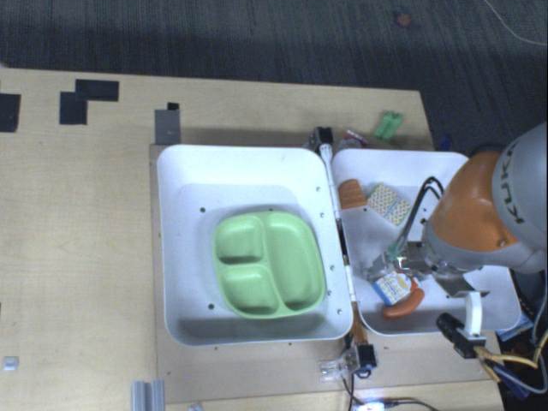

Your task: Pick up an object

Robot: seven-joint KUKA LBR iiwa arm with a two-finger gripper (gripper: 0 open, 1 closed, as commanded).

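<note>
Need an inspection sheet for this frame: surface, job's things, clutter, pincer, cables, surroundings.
Surface: pale wooden bench bearing two white bins.
Job's things: right white bin holds an orange sausage-shaped toy, a blue-and-white packet, a patterned yellowish card and a brown block.
Clutter: left white bin holds a green three-section plastic tray; green item on the bench behind the bins.
Pincer: low over the packet; state unclear.
Cables: black cable on the wrist.
Surroundings: dark carpet.

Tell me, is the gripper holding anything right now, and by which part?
It cannot be told. The gripper is low in the right bin, right over a small blue and white packet beside an orange sausage-shaped toy.
</note>
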